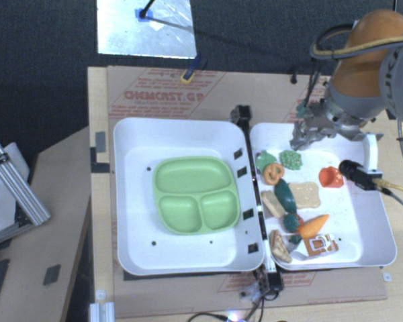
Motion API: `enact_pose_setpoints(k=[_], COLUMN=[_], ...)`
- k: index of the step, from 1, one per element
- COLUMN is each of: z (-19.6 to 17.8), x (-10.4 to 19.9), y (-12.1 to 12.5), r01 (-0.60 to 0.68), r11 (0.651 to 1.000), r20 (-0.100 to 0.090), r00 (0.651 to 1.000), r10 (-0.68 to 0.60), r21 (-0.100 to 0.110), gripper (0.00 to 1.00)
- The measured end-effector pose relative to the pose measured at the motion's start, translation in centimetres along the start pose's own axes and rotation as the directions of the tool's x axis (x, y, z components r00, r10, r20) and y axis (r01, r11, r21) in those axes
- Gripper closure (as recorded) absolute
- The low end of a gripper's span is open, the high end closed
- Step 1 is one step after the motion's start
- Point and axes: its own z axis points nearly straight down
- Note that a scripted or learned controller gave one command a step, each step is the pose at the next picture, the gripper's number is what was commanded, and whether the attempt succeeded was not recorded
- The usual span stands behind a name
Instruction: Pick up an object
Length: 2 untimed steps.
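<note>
A pale wooden bench [60,180] fills the lower half of the view, backed by a dark blue-black wall at twelve o'clock, where a shiny silver sheet [146,17] hangs. A brown cardboard sheet [162,94] printed with red lettering lies on the bench beneath two shallow white bins. The left bin [131,139] holds one light green divided tray [196,194], with a long compartment at its twelve o'clock side and two smaller ones at six. The right bin [376,237] carries a cluster of toy food: a green broccoli piece [291,159] near twelve o'clock, a green leafy piece [264,159] and an orange ring [274,173] just beside it at nine, a red pepper [330,176] at three, a slice of toast [306,194] near the centre touching a dark teal piece [285,196], and a carrot [313,225] and a small printed packet [320,245] toward six. The grey arm comes in from two o'clock, and its gripper [300,139] hangs over the bin's twelve o'clock edge, just above the broccoli piece; whether its fingers are spread or closed cannot be told.
</note>
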Motion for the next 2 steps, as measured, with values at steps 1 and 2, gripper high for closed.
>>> enact_pose_setpoints(k=[1, 2], z=[-0.19, -0.32], x=[0.87, 0.67], y=[1.08, 0.43], r01=[0.005, 0.001], r11=[1.0, 1.0], r20=[-0.001, -0.001], r00=[1.0, 1.0], r10=[-0.005, -0.001], r21=[-0.002, 0.0], gripper=[1.0, 1.0])
